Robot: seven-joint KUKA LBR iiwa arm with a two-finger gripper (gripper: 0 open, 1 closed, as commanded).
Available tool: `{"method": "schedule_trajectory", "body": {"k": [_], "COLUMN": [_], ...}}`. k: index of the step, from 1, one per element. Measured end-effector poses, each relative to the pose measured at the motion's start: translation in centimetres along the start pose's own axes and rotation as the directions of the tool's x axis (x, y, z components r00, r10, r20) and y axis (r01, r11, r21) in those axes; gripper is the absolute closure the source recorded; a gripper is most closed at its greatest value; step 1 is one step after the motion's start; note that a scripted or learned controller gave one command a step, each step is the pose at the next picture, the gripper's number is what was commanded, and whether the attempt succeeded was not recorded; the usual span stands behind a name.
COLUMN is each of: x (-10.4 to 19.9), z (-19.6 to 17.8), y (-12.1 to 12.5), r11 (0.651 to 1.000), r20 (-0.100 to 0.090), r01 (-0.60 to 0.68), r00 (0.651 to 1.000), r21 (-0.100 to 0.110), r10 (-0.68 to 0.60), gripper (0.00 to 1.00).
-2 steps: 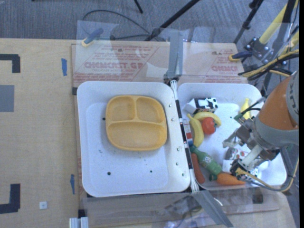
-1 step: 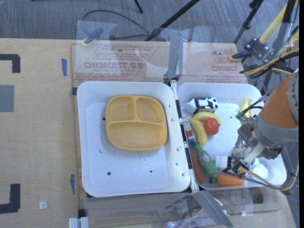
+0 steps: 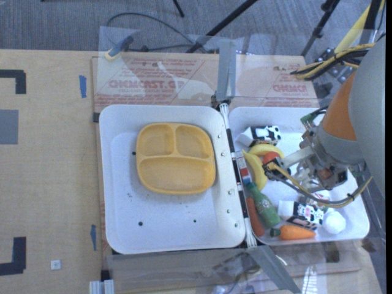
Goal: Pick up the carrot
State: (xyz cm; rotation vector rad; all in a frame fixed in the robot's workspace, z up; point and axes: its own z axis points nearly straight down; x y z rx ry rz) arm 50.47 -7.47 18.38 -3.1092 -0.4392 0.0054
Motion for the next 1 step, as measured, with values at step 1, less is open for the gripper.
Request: {"method": "schedule_trajectory", "body": {"k": [1], "x": [0.72], "z": [-3.08], "y": [11.89], "r11": [0.997], "r20": [0.0], "r01": [-0.079], "r00": [0.997], "r21": [0.0], "r10": [0.079], "gripper": [1.0]}}
